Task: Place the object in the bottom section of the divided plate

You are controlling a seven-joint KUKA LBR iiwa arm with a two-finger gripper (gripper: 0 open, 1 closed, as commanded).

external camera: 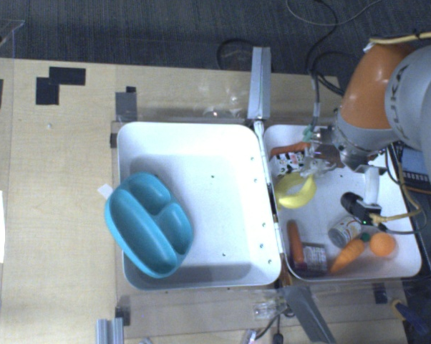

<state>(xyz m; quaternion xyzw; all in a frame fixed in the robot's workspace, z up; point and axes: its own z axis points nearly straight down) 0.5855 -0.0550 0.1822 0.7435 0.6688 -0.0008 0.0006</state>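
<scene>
Nearest the camera, an orange carrot (pixel 353 253) and a red stick (pixel 295 240) were seen lying at the near end of the right bin (pixel 409 267). A blue divided plate (pixel 149 224) was set in the left bin (pixel 215 156), at its near left corner. Farther back, a yellow object (pixel 296 191) was seen in the right bin, well apart from the plate. The gripper (pixel 312 156) was held just beyond it; its state could not be told.

A glossy blue divided plastic plate (pixel 149 223) sits in a plain white bin (pixel 201 145); nearby lie a yellow cup (pixel 296 191) and an orange toy carrot (pixel 346 255).
</scene>
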